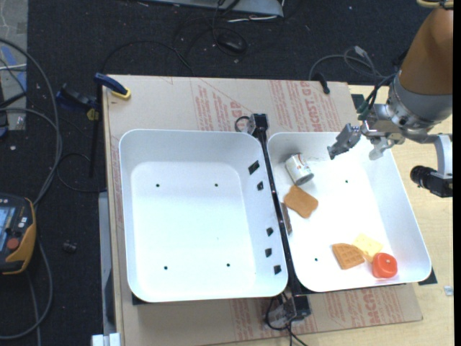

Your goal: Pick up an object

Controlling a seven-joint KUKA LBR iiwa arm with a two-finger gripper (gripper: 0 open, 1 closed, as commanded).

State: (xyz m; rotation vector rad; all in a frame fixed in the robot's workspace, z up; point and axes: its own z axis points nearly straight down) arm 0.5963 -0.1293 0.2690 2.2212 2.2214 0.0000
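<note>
The hand (358, 141) is hovering over the upper part of the right bin (403, 207), its two fingers spread apart and nothing lying between them; one finger (341, 143) is pointing down and left, the other sitting toward the bin's far rim. No object has been chosen by the task, so the nearest one is the likeliest target: a small can (298, 169), lying on its side just down and left of the hand, near the divider between the bins. Its long axis is running roughly from upper left to lower right. Just below it a tan cracker (302, 202) is resting flat. Well apart from the hand, in the bin's near corner, a waffle (348, 255), a yellow piece (369, 245) and a red tomato (384, 265) are clustering together. The left bin (144, 150) is sitting farther off. The hand is touching nothing, and the pick is not yet begun.
</note>
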